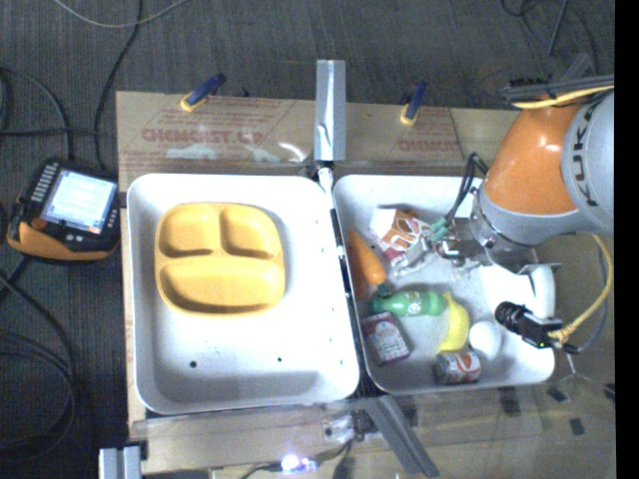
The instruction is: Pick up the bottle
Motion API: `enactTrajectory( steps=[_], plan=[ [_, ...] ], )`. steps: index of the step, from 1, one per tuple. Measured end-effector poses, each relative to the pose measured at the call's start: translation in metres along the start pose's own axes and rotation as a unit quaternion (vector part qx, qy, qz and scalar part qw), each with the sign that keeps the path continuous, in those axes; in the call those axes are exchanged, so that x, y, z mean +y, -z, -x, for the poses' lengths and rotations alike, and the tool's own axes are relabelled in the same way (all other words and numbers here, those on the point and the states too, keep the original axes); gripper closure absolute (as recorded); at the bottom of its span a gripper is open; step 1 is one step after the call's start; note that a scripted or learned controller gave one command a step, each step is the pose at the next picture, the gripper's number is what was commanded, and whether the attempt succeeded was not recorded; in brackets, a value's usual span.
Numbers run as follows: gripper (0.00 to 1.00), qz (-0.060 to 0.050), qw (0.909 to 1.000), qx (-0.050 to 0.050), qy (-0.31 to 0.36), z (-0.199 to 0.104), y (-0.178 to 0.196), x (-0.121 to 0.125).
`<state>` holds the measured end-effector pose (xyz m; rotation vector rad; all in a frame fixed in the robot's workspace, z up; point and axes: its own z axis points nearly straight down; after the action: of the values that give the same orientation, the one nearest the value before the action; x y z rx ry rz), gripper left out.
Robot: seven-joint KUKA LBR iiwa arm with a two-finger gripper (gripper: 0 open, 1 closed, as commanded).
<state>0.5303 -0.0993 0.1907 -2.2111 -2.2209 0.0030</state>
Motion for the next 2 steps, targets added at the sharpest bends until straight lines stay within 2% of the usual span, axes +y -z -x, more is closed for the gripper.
enactTrajectory(
  steps=[1, 2],
  plan=[
    [0.0, 0.011, 0.9999, -0.002, 0.011, 0.005, -0.086, -0.003],
    [0.0, 0.012, 0.9996, -0.003, -0.027, 0.016, -0.101, -0.041]
  ],
)
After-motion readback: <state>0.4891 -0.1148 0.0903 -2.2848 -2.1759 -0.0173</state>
